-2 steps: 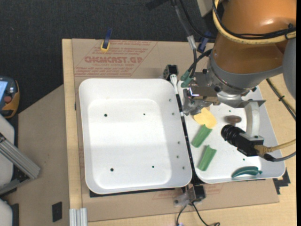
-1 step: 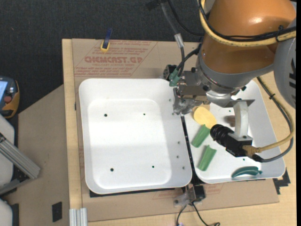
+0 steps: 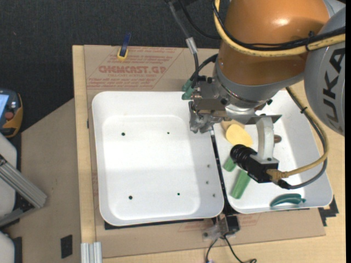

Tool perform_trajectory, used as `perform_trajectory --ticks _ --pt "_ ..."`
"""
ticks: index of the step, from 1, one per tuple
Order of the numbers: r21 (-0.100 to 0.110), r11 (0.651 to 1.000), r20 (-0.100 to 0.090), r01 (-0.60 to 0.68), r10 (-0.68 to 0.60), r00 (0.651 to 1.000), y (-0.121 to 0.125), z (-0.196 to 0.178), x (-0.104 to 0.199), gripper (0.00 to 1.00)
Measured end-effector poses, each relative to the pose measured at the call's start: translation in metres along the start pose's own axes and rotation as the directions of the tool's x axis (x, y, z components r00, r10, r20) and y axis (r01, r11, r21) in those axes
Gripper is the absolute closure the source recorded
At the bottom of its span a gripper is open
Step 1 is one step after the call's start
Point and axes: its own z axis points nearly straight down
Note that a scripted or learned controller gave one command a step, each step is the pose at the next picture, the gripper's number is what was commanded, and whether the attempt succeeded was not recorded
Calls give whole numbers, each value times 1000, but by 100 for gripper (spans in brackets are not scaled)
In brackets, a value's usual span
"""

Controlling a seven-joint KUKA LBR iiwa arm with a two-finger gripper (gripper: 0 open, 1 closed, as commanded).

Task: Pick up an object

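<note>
The gripper [image 3: 201,124] hangs at the left edge of the right bin [image 3: 299,138], beside the wall between the two bins; I cannot tell if it is spread or pressed together. The closest object, a pale yellow piece [image 3: 237,133], lies just to its right. A green stick [image 3: 240,185] lies on the near side, its long axis running roughly near to far.

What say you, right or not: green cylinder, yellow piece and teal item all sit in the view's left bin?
Not right. The camera view shows the green cylinder, yellow piece and teal item all sitting in the view's right bin, not the left bin.
</note>
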Motion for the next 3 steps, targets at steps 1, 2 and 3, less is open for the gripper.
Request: perform_trajectory --ticks 1,2,3 --pt "3 1000 1 0 0 1000 0 5 22 100" --pt "5 1000 2 -10 10 1000 0 6 -38 100" --pt "13 1000 3 -4 4 1000 -2 97 -25 100"
